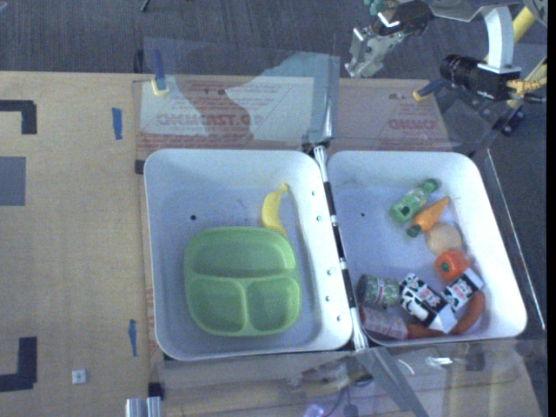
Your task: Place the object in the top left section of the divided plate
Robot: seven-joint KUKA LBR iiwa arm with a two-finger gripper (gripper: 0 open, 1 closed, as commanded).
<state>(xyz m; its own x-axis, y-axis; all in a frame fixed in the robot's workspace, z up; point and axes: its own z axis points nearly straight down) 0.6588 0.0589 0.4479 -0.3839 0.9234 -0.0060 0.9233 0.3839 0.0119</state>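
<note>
The gripper (363, 59) hangs above the bench's far edge, beyond both bins, its fingers slightly parted with nothing between them. The green plate (242, 280) lies in the left bin (165, 233); a banana (275, 209) rests just beside its far rim. Toy foods, including a carrot (429, 216), crowd the right bin (365, 189).

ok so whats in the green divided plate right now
All three sections of the green divided plate show bare green. The banana lies in the left bin just beyond its far rim.
</note>
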